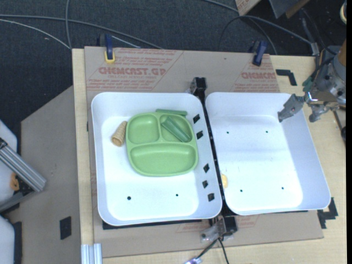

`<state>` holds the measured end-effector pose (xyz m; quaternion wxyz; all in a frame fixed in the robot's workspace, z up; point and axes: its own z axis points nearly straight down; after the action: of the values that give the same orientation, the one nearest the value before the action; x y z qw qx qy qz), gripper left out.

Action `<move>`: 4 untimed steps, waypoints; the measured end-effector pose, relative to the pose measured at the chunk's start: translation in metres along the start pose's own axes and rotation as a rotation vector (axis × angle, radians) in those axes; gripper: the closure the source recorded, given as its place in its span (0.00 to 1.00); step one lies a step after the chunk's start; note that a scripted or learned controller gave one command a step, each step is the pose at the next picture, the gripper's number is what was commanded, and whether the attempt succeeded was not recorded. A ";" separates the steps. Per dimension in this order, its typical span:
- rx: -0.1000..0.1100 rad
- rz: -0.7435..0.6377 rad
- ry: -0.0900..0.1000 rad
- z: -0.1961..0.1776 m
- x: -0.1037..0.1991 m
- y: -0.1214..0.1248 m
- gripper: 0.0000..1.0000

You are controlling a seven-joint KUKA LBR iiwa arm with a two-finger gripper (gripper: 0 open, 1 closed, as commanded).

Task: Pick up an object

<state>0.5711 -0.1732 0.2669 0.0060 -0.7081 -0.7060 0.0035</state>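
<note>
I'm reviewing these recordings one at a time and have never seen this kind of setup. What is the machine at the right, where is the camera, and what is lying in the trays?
The single picture comes from one fixed camera above the bench, looking down at a slant. At the right edge is the end of a robot arm; its gripper, a two-finger claw, hangs over the upper right corner of the right bin. Nothing can be seen between its fingers, so it holds nothing that shows.

Two shallow white bins sit side by side on a board. The left bin contains a green divided plate, with a green piece lying in its upper right compartment. Just left of the plate lies a small tan cone. A small yellowish thing sits at the right bin's left edge; it is too small to identify.
</note>
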 end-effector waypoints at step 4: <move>-0.008 -0.003 -0.001 0.161 -0.002 -0.001 0.00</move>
<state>0.5675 -0.1750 0.1061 0.0029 -0.7071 -0.7071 0.0010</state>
